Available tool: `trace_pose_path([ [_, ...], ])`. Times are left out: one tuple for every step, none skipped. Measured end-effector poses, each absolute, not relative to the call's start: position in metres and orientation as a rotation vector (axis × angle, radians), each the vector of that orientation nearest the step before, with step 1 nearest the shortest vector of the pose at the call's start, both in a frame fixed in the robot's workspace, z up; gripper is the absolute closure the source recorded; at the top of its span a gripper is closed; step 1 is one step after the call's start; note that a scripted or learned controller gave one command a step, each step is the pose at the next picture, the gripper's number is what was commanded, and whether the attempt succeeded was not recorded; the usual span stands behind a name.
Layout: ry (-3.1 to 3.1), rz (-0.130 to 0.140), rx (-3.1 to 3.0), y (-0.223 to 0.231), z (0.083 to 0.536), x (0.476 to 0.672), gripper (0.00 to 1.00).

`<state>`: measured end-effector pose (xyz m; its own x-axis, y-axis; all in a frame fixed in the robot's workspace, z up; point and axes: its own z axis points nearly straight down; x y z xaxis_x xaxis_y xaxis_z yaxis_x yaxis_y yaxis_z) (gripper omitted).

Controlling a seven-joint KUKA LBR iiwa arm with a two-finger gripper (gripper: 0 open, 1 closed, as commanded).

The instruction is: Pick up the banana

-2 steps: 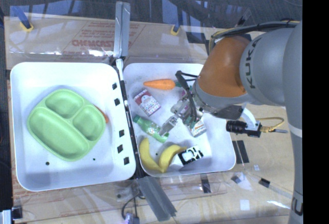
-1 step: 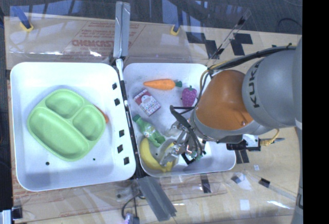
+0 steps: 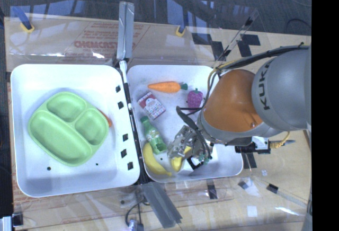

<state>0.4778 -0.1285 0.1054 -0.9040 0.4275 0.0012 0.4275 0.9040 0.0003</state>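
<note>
Single fixed camera above the worktop [image 3: 275,182] | looks down at a slant | far enough to take in both white bins side by side, left bin [image 3: 21,134] and right bin [image 3: 159,72] | arm [image 3: 280,92] enters from the right.

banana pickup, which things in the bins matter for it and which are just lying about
In the job:
banana, at the near edge of the right bin
pincer, low beside the banana

Just lying about:
carrot
purple fruit
red and white box
green bottle
green divided plate in the left bin
</note>
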Motion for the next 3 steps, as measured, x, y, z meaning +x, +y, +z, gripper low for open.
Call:
trace_pose_path([
  [-2.839, -0.001, -1.348, -0.064, 0.192, 0.497, 1.0],
  [-2.838, 0.0, -1.349, -0.064, 0.192, 0.497, 0.0],
  [-2.865, 0.001, -1.29, -0.059, 0.297, 0.522, 0.0],
])
